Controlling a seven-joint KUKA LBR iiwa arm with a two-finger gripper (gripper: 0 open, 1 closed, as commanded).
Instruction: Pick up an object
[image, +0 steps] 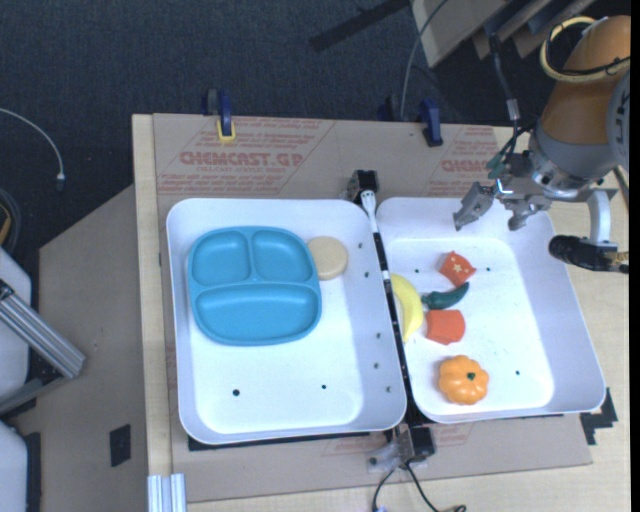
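Observation:
My gripper (497, 213) hangs over the far edge of the right bin (560, 340), its two fingers spread apart with nothing between them. Below and to its left in that bin lie a small red strawberry-like piece (457, 267), a dark green pepper (446, 295), a yellow banana (405, 303), a red block (446, 326) and an orange pumpkin (463, 380). The strawberry piece is the closest to the gripper.
The left bin (280, 400) holds a blue divided plate (255, 284) and a round beige cookie (327, 257). A black divider clip (365, 185) sits between the bins. Blue clamps (225, 112) hold the board's far edge.

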